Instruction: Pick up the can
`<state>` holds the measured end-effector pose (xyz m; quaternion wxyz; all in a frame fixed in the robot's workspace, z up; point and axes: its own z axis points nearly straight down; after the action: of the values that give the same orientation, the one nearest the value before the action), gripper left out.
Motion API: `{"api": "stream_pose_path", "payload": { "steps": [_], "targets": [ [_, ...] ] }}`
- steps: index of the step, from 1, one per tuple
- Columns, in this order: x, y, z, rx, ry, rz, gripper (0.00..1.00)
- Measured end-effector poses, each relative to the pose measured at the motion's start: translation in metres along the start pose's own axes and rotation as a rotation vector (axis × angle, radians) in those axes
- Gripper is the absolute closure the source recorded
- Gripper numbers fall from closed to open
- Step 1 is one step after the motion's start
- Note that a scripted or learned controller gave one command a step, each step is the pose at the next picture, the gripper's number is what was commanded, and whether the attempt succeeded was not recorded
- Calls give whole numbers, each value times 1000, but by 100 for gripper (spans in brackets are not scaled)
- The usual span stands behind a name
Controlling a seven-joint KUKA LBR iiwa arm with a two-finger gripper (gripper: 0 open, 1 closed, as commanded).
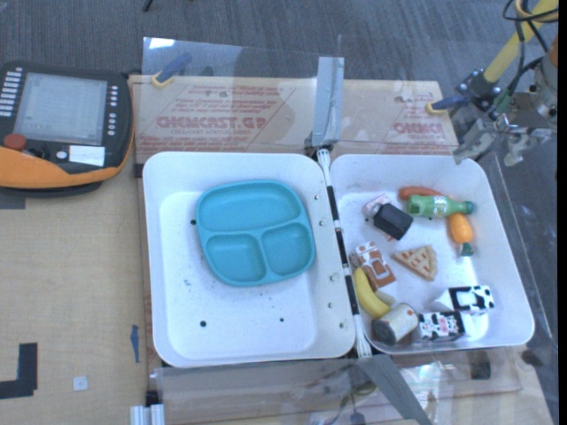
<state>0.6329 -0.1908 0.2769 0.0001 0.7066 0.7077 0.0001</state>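
The can is a small silver tin lying on its side near the front edge of the right bin, its dark open end facing front left. It touches a banana on its left and a black-and-white carton on its right. My gripper hangs over the back right corner of the right bin, far behind the can. It is open, with nothing between its fingers.
The right bin also holds a green bottle, a carrot, a pizza slice, a black block and a brown-and-white toy. A blue divided plate lies in the left bin. A teach pendant sits at the far left.
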Motion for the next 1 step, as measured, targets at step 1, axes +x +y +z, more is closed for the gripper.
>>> {"api": "stream_pose_path", "payload": {
  "steps": [1],
  "targets": [
    [45,28,148,2,0,136,0]
  ]
}}
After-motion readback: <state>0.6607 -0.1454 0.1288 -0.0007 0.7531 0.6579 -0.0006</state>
